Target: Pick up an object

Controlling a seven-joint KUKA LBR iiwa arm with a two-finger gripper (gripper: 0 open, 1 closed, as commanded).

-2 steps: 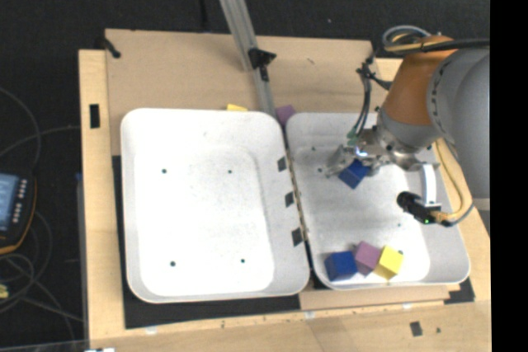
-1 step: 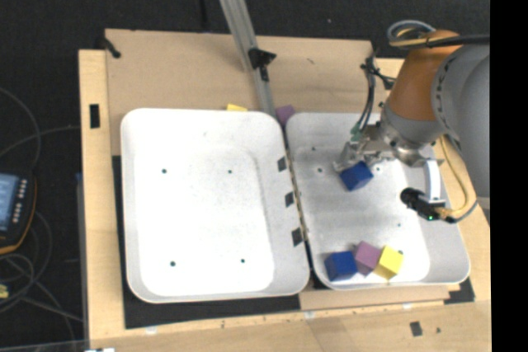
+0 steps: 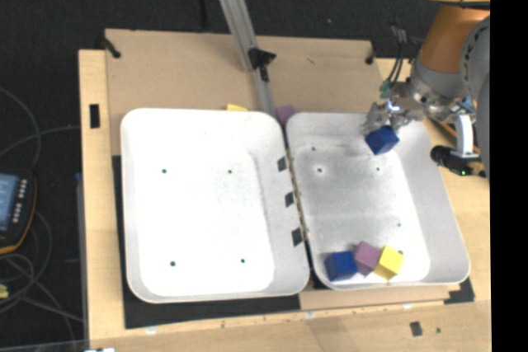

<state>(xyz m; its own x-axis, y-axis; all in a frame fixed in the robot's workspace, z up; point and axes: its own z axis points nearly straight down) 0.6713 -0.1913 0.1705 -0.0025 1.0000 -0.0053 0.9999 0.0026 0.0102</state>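
My gripper (image 3: 384, 126) hangs over the far right part of the right bin (image 3: 429, 210), below the orange-banded wrist. A blue block (image 3: 381, 140) sits between its fingers, lifted above the bin floor. At the bin's near edge lie a second blue block (image 3: 340, 264), a purple block (image 3: 366, 257) and a yellow block (image 3: 389, 261), close together.
The left bin (image 3: 198, 202) lies beside the right one. A slanted metal pole (image 3: 235, 8) rises from the back between the bins. A small yellow piece (image 3: 237, 107) and a purple piece (image 3: 285, 113) lie just behind the bins' far rims. Cables run along the left floor.
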